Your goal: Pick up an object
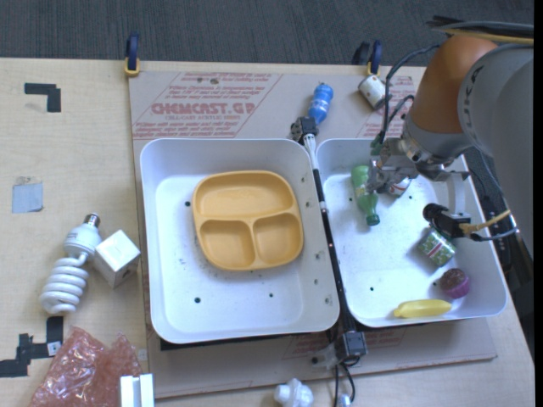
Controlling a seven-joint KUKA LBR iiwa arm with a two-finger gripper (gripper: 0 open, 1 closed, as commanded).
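My gripper hangs low over the back left part of the right bin. Just left of it, touching or nearly so, lies a green bottle-shaped object. Further right in that bin sit a small green-and-silver can, a purple round object and a yellow banana by the front wall. Nothing shows as held by the gripper.
The left bin holds a yellow divided plate. Behind the bins lie a blue bottle and a small white object. Left of the bins are a spiral light bulb, a white cube and a pink bag.
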